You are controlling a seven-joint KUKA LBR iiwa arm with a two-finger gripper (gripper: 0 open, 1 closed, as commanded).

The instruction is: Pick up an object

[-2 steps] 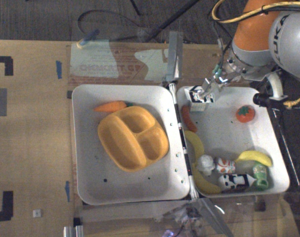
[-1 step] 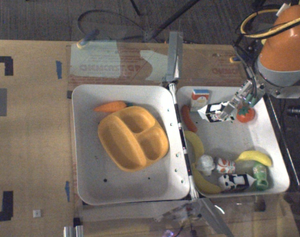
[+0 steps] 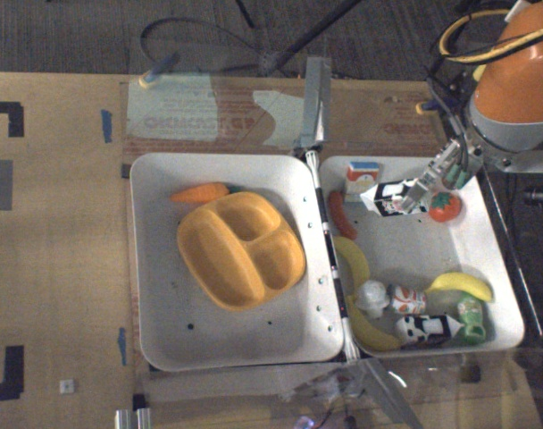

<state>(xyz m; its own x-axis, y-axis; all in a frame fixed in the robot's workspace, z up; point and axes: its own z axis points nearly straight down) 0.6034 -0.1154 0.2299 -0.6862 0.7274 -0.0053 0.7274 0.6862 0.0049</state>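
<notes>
Two white bins (image 3: 155, 266) sit side by side on the bench (image 3: 57, 266). The left one carries two things — one yellow divided plate (image 3: 240, 250) and one carrot (image 3: 200, 192). The right bin (image 3: 495, 257) carries more: three bananas (image 3: 350, 257), one tomato (image 3: 445, 206), one red sausage (image 3: 341, 215), two black-and-white cartons (image 3: 389, 197), one small white box with a red and blue top (image 3: 363, 176), one green bottle (image 3: 471, 320), and one pale can with a red label (image 3: 405, 298).

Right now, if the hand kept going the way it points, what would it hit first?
The black-and-white carton, which lies at the tip of the hand in the right bin. Depth is unclear, so it may already touch.
</notes>
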